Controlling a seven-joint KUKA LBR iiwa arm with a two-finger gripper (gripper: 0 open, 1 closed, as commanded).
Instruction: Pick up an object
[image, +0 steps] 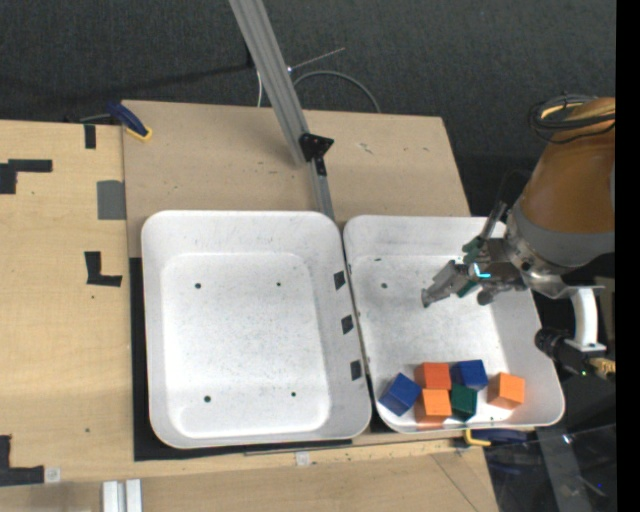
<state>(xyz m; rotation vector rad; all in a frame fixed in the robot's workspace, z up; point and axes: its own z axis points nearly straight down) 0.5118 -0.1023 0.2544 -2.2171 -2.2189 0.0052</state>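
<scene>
Several small blocks lie bunched at the near edge of the right bin (400, 250): a blue block (400, 392), an orange block (435, 375), a second blue one (468, 373), another orange one (435, 404), a green block (462, 402) and an orange block (508, 389) off to the right. My gripper (456, 294) hangs over the middle of the right bin, well behind the blocks and apart from them. It is open and its fingers hold nothing.
The left bin (160, 240) sits beside the right one, sharing a raised rim (345, 300). A slanted metal pole (285, 90) rises behind the bins. The grey and orange arm (570, 190) comes in from the right.
</scene>
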